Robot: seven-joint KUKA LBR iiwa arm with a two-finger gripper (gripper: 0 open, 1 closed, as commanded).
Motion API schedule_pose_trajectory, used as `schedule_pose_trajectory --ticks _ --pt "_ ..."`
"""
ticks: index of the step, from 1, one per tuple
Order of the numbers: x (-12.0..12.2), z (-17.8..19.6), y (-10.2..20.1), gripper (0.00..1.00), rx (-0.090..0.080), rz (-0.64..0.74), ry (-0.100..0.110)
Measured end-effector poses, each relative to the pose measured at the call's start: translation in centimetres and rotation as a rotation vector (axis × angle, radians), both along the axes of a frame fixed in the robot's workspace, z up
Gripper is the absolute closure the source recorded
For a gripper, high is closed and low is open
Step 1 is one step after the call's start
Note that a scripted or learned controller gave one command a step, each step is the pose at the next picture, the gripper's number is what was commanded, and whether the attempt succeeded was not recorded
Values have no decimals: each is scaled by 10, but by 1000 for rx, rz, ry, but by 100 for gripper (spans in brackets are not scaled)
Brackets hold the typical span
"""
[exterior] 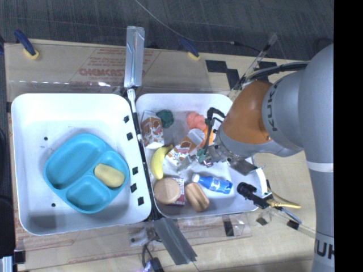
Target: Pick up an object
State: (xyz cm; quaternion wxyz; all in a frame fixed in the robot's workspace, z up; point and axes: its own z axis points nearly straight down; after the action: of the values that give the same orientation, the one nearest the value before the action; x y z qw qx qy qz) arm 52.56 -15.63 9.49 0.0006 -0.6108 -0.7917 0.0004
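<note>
My gripper is low in the middle of the right bin, under the orange wrist band. It hangs over a crumpled snack packet and just above a blue bottle lying on its side. A yellow banana lies to its left. A round tan bun and a brown bread roll sit at the bin's front. At the back are a dark green object, an orange object and a red-and-white packet. The wrist hides what lies directly under the gripper.
The left bin holds a blue divided plate with a yellow potato-like object on it. A metal bar stands upright behind the wall between the bins. The arm's grey body covers the right bin's right side.
</note>
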Motion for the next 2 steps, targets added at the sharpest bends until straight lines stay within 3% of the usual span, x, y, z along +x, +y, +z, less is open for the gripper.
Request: schedule_pose_trajectory --ticks 1,2 --pt "54 -3 -14 0 -2 -148 2" --pt "93 4 -45 0 20 -172 33"
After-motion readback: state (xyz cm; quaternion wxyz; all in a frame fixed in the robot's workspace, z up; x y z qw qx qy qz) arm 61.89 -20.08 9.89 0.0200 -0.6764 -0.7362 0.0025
